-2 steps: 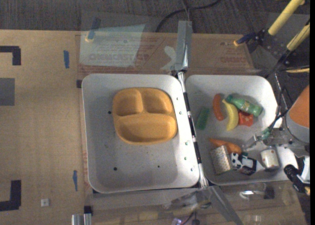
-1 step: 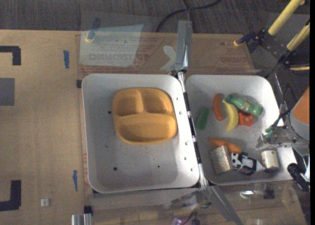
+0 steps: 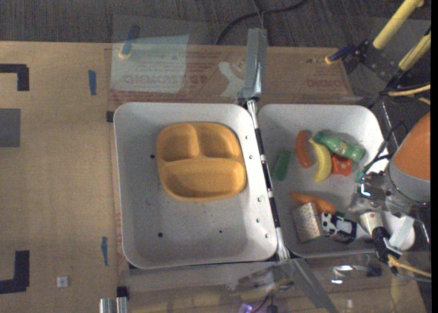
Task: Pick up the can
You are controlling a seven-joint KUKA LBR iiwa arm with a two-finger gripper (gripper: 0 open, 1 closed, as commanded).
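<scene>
The can (image 3: 307, 222), a short beige cylinder with a pale label, lies in the right bin (image 3: 274, 133) near its front edge. It rests just below an orange carrot (image 3: 313, 201) and left of a small black-and-white item (image 3: 338, 226). My gripper (image 3: 370, 196) hangs over the right bin's right side, to the right of the can and a little farther back, apart from it. The arm's orange band (image 3: 417, 154) shows above the gripper.
Farther back in the right bin lie a green block (image 3: 282, 164), a red-orange piece (image 3: 303, 148), a banana (image 3: 320, 161), a green bottle (image 3: 339, 145) and a red item (image 3: 341, 166). The left bin (image 3: 137, 222) holds a yellow divided plate (image 3: 200, 161).
</scene>
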